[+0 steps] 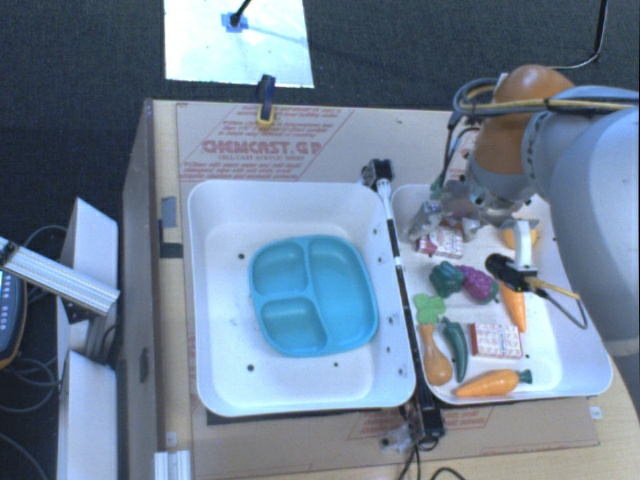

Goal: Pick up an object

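Camera view: I am viewing the bench from above. The grey arm with an orange band (560,158) is reaching in from the right and is holding its gripper (443,215) low over the far left part of the right shallow white plastic bin (585,363). I cannot tell whether the claw is spread or pressed together, and I am seeing nothing gripped in it.

The candidate objects are all lying in the right bin. A small red-and-white printed box (441,245) is lying just near of the gripper, the closest item to it. Nearer still, a green toy vegetable (447,278) is touching a purple toy grape cluster (481,286), and a short orange toy carrot (513,308) is lying to their right. At the near end, a dark green toy pepper (456,346), a second red-and-white box (497,341) and a long orange toy carrot (488,383) are lying close together.

The left shallow white plastic bin (220,268) is holding a light blue three-compartment plastic plate (312,294) at its centre.
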